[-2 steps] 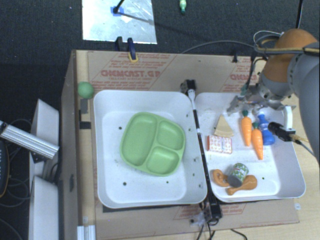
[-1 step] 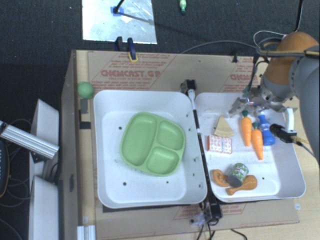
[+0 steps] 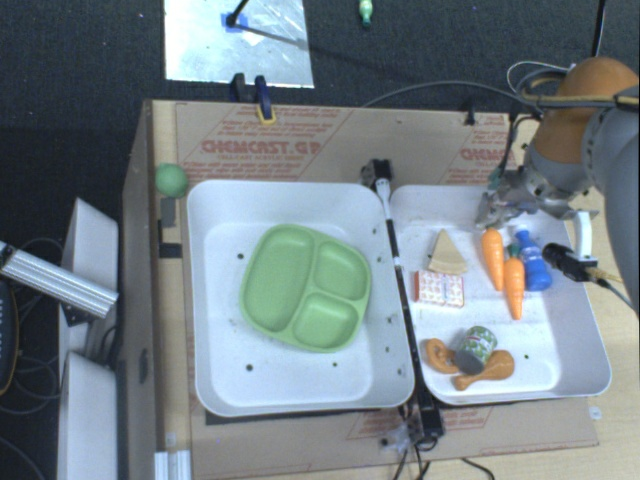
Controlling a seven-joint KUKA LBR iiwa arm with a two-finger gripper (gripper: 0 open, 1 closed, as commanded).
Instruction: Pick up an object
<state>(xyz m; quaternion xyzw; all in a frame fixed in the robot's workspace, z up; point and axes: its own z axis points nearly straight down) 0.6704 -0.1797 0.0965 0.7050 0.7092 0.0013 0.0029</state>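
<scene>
The bench [image 3: 300, 133] carried two white bins side by side. The left bin [image 3: 215, 298] held a green divided tray [image 3: 305, 286] near its middle. The right bin [image 3: 585, 353] held all the loose things, and my arm [image 3: 590, 118] reached over its two o'clock corner.

My gripper [image 3: 505, 208] sat low at the bin's twelve o'clock edge, just above the tops of the carrots. Whether it was clenched or released I could not tell; the tip was too small and dark against the bin wall.

As I judged it, the pick was not yet done. Nothing showed in my grasp, and every object lay on the bin floor. Closing on something and lifting it were left.

The nearest candidates were two carrots. The first carrot [image 3: 493, 257] lay with its long axis running twelve to six, thick end at twelve, close under my gripper. The second carrot [image 3: 514, 285] lay beside it at four o'clock, same axis, tip pointing to six. A blue bottle [image 3: 530, 261] touched them on the three o'clock side.

Toward nine o'clock lay a tan wedge [image 3: 447, 254], point up at twelve, with a small red-checked packet [image 3: 440, 289] below it. At six o'clock lay a brown drumstick [image 3: 480, 365] under a small grey-green can [image 3: 478, 343].
</scene>
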